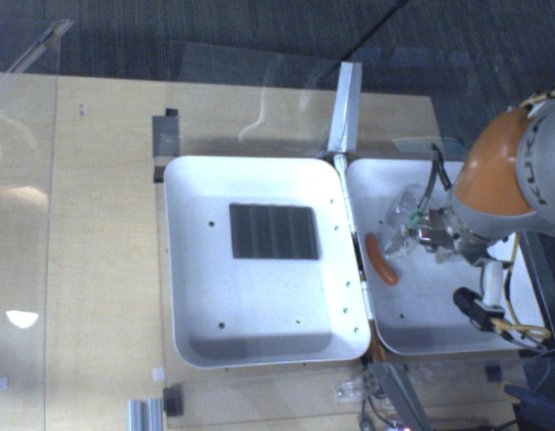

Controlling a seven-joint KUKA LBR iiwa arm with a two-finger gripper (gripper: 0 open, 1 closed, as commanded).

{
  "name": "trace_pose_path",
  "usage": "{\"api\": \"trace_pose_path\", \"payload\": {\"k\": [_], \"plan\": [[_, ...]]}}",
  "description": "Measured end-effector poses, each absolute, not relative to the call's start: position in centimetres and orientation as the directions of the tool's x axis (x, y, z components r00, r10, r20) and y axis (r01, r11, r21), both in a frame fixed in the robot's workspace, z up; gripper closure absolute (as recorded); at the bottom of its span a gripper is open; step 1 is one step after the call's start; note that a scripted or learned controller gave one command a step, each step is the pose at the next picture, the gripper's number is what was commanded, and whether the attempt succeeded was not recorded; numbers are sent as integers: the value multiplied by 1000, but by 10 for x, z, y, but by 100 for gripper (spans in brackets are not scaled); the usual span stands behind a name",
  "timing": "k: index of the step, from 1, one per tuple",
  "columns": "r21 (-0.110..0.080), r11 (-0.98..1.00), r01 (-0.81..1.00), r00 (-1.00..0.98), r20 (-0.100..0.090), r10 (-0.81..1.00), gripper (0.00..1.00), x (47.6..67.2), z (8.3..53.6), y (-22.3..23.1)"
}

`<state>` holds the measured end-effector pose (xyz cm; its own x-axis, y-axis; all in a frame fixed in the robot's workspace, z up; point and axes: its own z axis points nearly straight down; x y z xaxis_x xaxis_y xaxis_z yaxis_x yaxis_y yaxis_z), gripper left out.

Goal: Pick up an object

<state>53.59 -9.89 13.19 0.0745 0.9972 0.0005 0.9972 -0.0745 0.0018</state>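
Camera view: wooden bench (pixel 98 268) (dark carpet (pixel 215 7) behind) bears two white bins (pixel 183 241).

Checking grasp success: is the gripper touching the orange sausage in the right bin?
Apart. The camera view shows white bin floor between the gripper and the orange sausage lying near the right bin's left wall.

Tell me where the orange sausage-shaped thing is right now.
The orange sausage-shaped object lies in the right bin, close to its left wall by the divider, just left of the gripper.
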Motion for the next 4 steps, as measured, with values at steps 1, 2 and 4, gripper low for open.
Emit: {"api": "trace_pose_path", "payload": {"k": [1, 2, 4], "plan": [[12, 82, 997, -82, -1, 997, 0, 553, 90, -84], [6, -104, 995, 104, 0, 995, 0, 587, 186, -57], [4, 144, 990, -144, -1, 990, 0, 550, 164, -92]]}}
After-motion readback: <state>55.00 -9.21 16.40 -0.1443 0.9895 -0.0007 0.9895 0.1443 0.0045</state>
